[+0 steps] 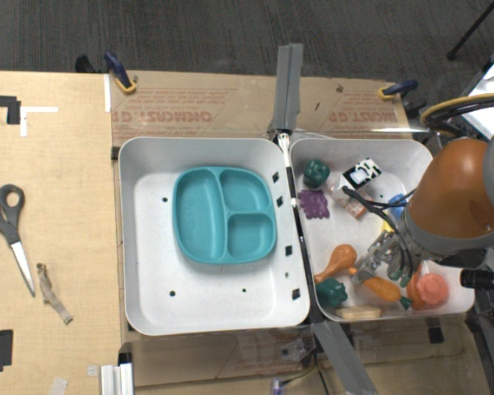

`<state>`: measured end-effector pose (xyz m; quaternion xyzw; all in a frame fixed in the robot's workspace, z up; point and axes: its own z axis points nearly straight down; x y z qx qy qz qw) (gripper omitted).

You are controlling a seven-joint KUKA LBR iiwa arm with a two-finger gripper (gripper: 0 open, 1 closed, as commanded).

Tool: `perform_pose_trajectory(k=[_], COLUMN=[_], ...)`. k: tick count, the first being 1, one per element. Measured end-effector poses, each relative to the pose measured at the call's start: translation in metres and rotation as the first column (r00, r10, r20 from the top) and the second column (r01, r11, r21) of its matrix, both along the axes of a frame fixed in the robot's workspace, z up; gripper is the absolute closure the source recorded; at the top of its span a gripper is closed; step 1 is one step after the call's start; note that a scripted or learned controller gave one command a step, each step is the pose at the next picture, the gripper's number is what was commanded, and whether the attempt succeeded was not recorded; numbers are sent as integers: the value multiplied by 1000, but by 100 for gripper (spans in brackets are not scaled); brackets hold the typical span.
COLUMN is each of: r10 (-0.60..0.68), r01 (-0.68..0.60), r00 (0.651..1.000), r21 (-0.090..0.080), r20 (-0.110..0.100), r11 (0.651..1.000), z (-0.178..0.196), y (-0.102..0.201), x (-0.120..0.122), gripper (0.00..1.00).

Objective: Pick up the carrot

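Two white bins are sitting side by side; the left bin point(140, 245) is holding a teal divided plate point(226, 215), smooth plastic, three compartments. The arm point(457, 196), grey with a glossy orange band, is reaching into the right bin point(412, 148) from the right. Its gripper point(384, 262) is hanging low over the bin's front half, metal fingers pointing down-left among the toys. Cannot tell how far apart the fingers are sitting, or whether anything is between them; the tips are blending into the clutter.

The carrot point(382, 289) is lying flat on the bin floor just below the gripper in the view, very near or touching the fingertips; contact is unclear. It is looking like a small orange toy piece, smooth, tapered, with a green bit at its right end.

Near it: an orange drumstick-shaped toy point(338, 261) to the left, a dark green knobby toy point(331, 291) below that, a pale beige stick point(361, 312) along the front wall, a round pinkish-red toy point(431, 290) to the right. Further back are lying a purple bumpy grape cluster point(314, 203), a dark green round toy point(316, 172) and a black-and-white item point(361, 174).

On the tan bench at left, scissors point(11, 229) are lying.
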<state>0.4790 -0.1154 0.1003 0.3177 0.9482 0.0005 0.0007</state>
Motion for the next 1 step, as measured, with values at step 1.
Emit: perform_pose_trajectory(k=[1], r10=[-323], r01=[323], r00=[946], r21=[-1], r20=[-1], r11=[946], z=[91], y=[60], x=[0], gripper=[100])
